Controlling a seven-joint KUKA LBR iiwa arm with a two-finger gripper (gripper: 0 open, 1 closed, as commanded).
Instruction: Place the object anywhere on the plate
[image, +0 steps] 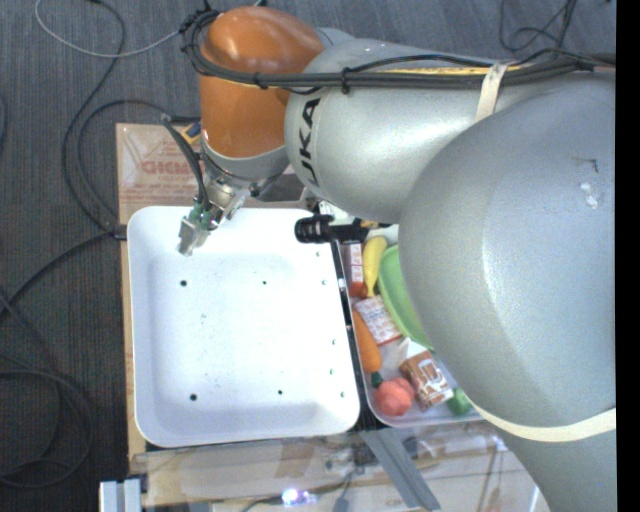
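My gripper hangs low over the far left corner of the left white bin, with nothing visible at its tip. The green plate lies in the right bin, mostly hidden under the big grey arm. Around it I see a yellow banana, a red-and-white packet, an orange carrot, a red round fruit and a brown box.
The arm's grey body covers most of the right bin and the right side of the view. A black fitting juts out near the divide between the bins. Cables trail on the dark floor to the left.
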